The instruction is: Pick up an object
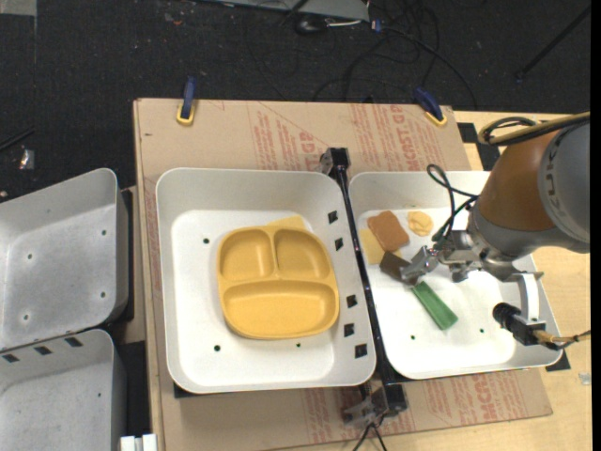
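The right bin (474, 348) holds three things. A brown block (387, 230) lies near its left wall, and a small yellow piece (420, 222) sits just right of it. A tool with a green handle (436, 305) and a dark head (404, 268) lies slanted in the middle. My gripper (441, 255) hangs low over the bin, just right of the dark head and above the handle's upper end. The orange-banded wrist (526, 191) rises behind it to the right. From this slant I cannot make out anything held.
A yellow divided plate (277, 283) lies in the left bin (178, 252). A black divider (352, 252) runs between the bins. Two clamps (186, 111) (432, 111) hold the cardboard base at the back. Grey trays (56, 242) stand off the bench to the left.
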